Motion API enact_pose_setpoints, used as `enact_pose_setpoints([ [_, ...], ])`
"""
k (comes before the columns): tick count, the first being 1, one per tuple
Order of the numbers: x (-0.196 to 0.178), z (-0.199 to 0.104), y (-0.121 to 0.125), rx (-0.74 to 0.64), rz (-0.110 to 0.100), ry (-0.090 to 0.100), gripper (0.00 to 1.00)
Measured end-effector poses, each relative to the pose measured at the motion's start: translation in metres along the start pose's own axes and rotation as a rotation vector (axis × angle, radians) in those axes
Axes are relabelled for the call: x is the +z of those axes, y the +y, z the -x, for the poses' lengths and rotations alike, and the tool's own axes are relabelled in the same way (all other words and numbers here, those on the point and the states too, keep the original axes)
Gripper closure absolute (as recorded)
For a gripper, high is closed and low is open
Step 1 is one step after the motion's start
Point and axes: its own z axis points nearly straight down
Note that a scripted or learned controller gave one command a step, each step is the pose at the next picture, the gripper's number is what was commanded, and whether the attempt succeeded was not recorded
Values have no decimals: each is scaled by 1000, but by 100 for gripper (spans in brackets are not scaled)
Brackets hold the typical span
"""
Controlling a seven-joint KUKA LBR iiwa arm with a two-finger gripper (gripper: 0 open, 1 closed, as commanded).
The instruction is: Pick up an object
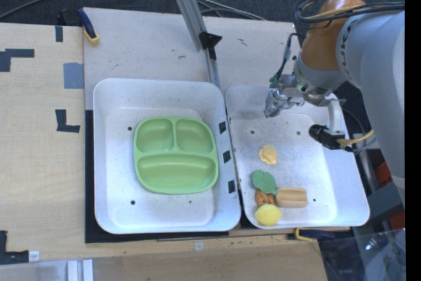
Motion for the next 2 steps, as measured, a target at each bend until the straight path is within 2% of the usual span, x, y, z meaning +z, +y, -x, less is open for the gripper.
enact_pose_setpoints([
  [2, -124, 4, 1, -1, 3, -1, 100],
])
